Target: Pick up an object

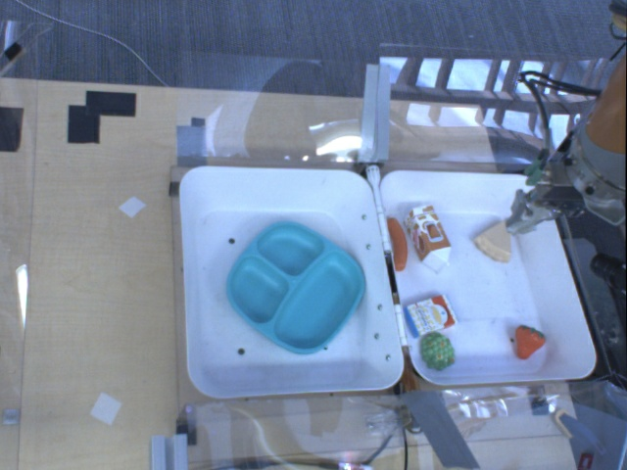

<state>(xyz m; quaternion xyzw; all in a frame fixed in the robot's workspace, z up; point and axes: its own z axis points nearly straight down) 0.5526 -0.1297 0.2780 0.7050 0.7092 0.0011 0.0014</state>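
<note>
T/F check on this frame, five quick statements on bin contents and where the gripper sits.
1. The blue divided plate lies in the left bin. True.
2. The gripper is over the left bin. False: it is over the right bin, by the pale wedge.
3. The strawberry sits near the right bin's front right corner. True.
4. The green toy rests on the plate. False: it lies in the right bin.
5. The sausage lies along the right bin's left wall. True.

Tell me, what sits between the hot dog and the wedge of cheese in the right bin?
In the camera view, a small carton lies between the hot dog and the cheese wedge.
</note>
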